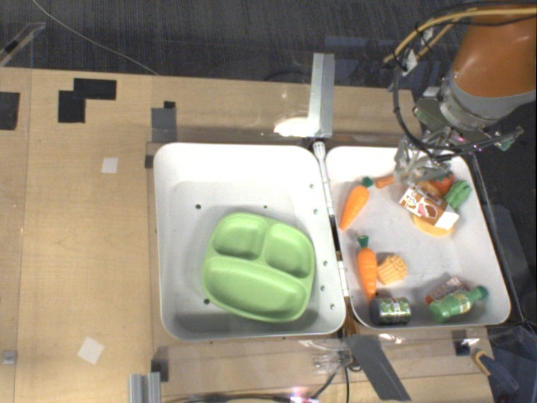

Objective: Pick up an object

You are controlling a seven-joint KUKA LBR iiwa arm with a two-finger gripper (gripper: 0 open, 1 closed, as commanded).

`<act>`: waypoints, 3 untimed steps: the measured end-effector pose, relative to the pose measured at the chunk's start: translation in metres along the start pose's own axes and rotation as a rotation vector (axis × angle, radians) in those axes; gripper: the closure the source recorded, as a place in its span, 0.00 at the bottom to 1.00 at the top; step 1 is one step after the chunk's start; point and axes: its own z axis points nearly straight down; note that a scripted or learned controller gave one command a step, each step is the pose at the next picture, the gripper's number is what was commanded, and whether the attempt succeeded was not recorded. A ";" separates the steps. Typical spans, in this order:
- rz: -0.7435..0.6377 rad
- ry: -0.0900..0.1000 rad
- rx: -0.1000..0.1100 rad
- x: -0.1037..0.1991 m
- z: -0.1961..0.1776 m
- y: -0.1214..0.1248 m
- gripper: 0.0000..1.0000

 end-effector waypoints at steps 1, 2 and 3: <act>0.250 0.001 0.004 0.069 -0.041 -0.047 1.00; 0.246 -0.009 0.011 0.065 -0.055 -0.047 1.00; 0.246 -0.017 0.019 0.062 -0.069 -0.048 1.00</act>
